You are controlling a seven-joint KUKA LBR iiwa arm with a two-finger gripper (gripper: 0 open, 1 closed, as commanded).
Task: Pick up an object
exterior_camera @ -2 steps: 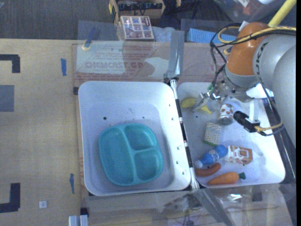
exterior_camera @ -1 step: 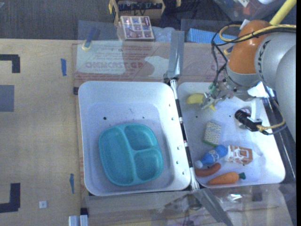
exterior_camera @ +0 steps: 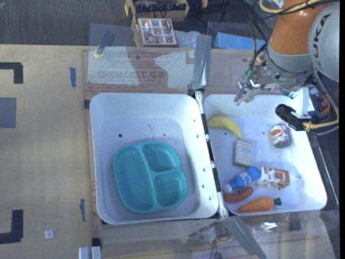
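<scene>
Starting at near edge of right bin [exterior_camera: 318, 196]: carrot [exterior_camera: 257, 204] lies along it, sausage [exterior_camera: 237, 194] just beside, blue bottle [exterior_camera: 242, 179] and small carton [exterior_camera: 275, 177] just behind. Sponge [exterior_camera: 243, 152] near bin middle. Can [exterior_camera: 280, 135] toward right wall. Banana [exterior_camera: 225, 125] near far-left corner, long axis slanting from far-left to near-right. Gripper [exterior_camera: 247, 93] hovers over far edge, fingers spread, pinching nothing. Banana is closest object, lying just nearward and left of gripper, nothing between. Left bin [exterior_camera: 102, 117] carries teal tray [exterior_camera: 150, 175].
</scene>
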